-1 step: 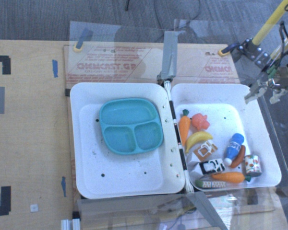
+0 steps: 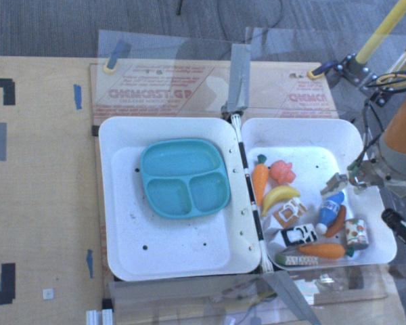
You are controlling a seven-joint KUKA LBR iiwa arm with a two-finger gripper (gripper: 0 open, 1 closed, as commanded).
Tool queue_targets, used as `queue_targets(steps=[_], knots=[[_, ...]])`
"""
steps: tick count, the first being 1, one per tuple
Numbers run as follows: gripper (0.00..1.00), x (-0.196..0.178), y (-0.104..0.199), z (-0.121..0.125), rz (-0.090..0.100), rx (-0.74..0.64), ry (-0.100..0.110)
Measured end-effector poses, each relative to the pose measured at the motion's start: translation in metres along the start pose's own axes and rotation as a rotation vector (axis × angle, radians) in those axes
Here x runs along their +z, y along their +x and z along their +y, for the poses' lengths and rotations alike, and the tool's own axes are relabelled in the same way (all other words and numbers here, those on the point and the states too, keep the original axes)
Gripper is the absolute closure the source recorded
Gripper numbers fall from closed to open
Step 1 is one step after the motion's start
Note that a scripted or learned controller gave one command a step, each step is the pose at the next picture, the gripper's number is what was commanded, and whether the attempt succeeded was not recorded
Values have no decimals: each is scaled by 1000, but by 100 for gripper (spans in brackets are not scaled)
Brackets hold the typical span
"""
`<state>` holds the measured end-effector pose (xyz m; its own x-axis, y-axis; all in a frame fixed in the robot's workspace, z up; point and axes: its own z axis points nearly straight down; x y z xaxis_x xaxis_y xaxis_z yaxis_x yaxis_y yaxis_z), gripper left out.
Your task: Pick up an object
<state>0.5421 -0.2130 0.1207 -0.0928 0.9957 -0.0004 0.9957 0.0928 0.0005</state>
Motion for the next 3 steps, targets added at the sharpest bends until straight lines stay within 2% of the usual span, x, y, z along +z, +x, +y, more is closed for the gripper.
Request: queue_targets(steps=[1, 2, 3], knots=[[0, 32, 15, -34, -2, -20, -8], [100, 21, 12, -32, -5, -16, -14], [100, -70, 37, 14, -1, -8, -1]])
